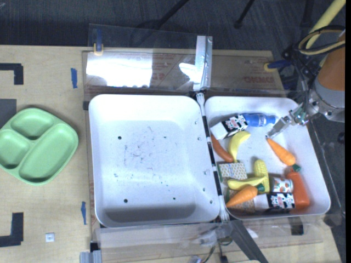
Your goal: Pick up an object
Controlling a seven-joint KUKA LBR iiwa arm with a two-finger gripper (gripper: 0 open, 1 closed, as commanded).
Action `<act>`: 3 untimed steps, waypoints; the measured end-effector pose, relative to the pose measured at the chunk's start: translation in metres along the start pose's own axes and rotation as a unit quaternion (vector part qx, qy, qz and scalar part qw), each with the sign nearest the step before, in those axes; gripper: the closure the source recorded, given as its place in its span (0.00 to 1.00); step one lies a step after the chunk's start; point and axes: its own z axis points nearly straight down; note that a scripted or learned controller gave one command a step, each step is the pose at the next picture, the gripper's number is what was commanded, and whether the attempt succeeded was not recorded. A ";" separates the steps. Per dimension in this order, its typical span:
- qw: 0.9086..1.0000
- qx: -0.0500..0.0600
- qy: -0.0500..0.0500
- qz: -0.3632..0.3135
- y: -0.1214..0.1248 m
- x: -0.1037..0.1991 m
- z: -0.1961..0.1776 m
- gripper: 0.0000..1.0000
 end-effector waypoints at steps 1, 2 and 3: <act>0.995 -0.001 0.002 -0.101 -0.029 0.003 0.063 0.00; 0.995 -0.003 -0.001 -0.100 -0.028 0.001 0.051 1.00; 0.999 0.000 0.001 -0.053 -0.002 0.059 -0.050 1.00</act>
